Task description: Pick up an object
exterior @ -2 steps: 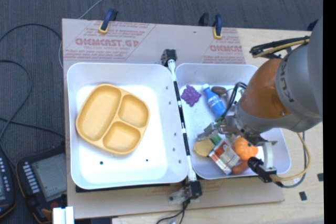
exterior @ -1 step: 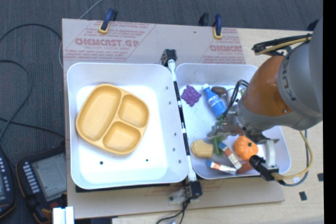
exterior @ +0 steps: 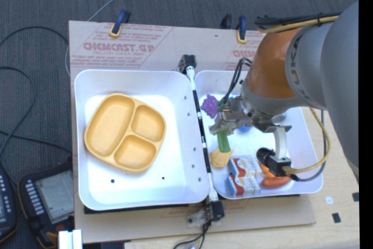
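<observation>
My gripper point(exterior: 226, 123) is low in the right bin point(exterior: 308, 125), near its left wall. Directly under it starts the green handle of a small brush point(exterior: 222, 141), whose tan head point(exterior: 221, 158) points toward the front edge. The handle's top meets the gripper, and the view does not show whether it is held. Purple grapes point(exterior: 209, 105) lie just left of the gripper. A bit of a blue thing point(exterior: 245, 125) peeks out from under the wrist.
A red, white and blue carton point(exterior: 243, 175) and an orange carrot-like thing point(exterior: 275, 181) lie at the right bin's front. The left bin point(exterior: 87, 183) holds a yellow three-part plate point(exterior: 125, 132). A black divider rail point(exterior: 200, 125) runs between the bins.
</observation>
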`<action>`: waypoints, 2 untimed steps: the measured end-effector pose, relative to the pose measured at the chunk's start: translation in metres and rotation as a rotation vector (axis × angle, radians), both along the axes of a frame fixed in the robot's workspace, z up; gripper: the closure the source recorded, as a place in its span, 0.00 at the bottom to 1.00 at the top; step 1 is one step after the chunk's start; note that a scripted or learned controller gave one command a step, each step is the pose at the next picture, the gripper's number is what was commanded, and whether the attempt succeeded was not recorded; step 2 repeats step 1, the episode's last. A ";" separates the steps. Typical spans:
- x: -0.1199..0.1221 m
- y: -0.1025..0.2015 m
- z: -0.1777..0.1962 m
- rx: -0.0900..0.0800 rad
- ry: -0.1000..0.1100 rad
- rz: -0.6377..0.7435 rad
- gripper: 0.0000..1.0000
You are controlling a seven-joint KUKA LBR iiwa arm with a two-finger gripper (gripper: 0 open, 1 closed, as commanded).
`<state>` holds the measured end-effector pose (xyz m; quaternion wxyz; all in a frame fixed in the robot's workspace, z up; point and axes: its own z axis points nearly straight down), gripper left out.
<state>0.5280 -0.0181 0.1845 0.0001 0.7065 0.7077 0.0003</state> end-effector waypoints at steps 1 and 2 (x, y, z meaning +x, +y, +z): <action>-0.044 -0.032 0.000 -0.002 0.002 -0.002 1.00; -0.044 -0.032 0.000 -0.002 0.002 -0.002 1.00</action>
